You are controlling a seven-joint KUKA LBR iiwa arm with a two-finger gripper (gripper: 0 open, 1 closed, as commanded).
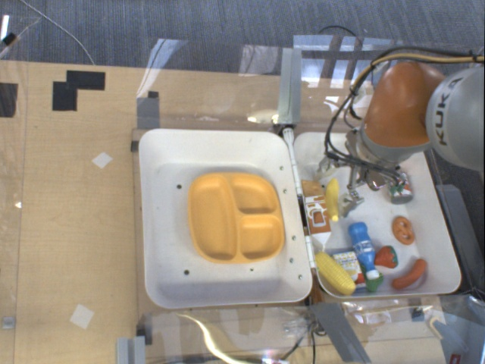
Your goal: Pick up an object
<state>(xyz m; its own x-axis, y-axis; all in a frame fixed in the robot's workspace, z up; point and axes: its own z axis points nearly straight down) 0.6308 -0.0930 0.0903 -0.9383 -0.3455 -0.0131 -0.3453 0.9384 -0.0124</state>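
The right bin [447,237] holds several toy foods. A yellow banana [332,198] stands on end beside an orange-brown box [314,214] near the bin's left wall. My gripper [354,198] hangs over the bin's upper middle, just right of the banana, with the arm's orange band [398,105] above it. Lower down lie a blue bottle [361,247], a corn cob [334,271], a strawberry [386,257] and a red sausage [410,274]. An orange disc [403,230] and a small grey can [400,190] sit to the gripper's right. I see nothing held.
The left bin [163,203] carries a yellow divided plate [235,216] in its middle. A metal divider [289,89] runs between the bins at the back. Black cables [341,120] loop down beside the wrist. Bare bench lies to the left.
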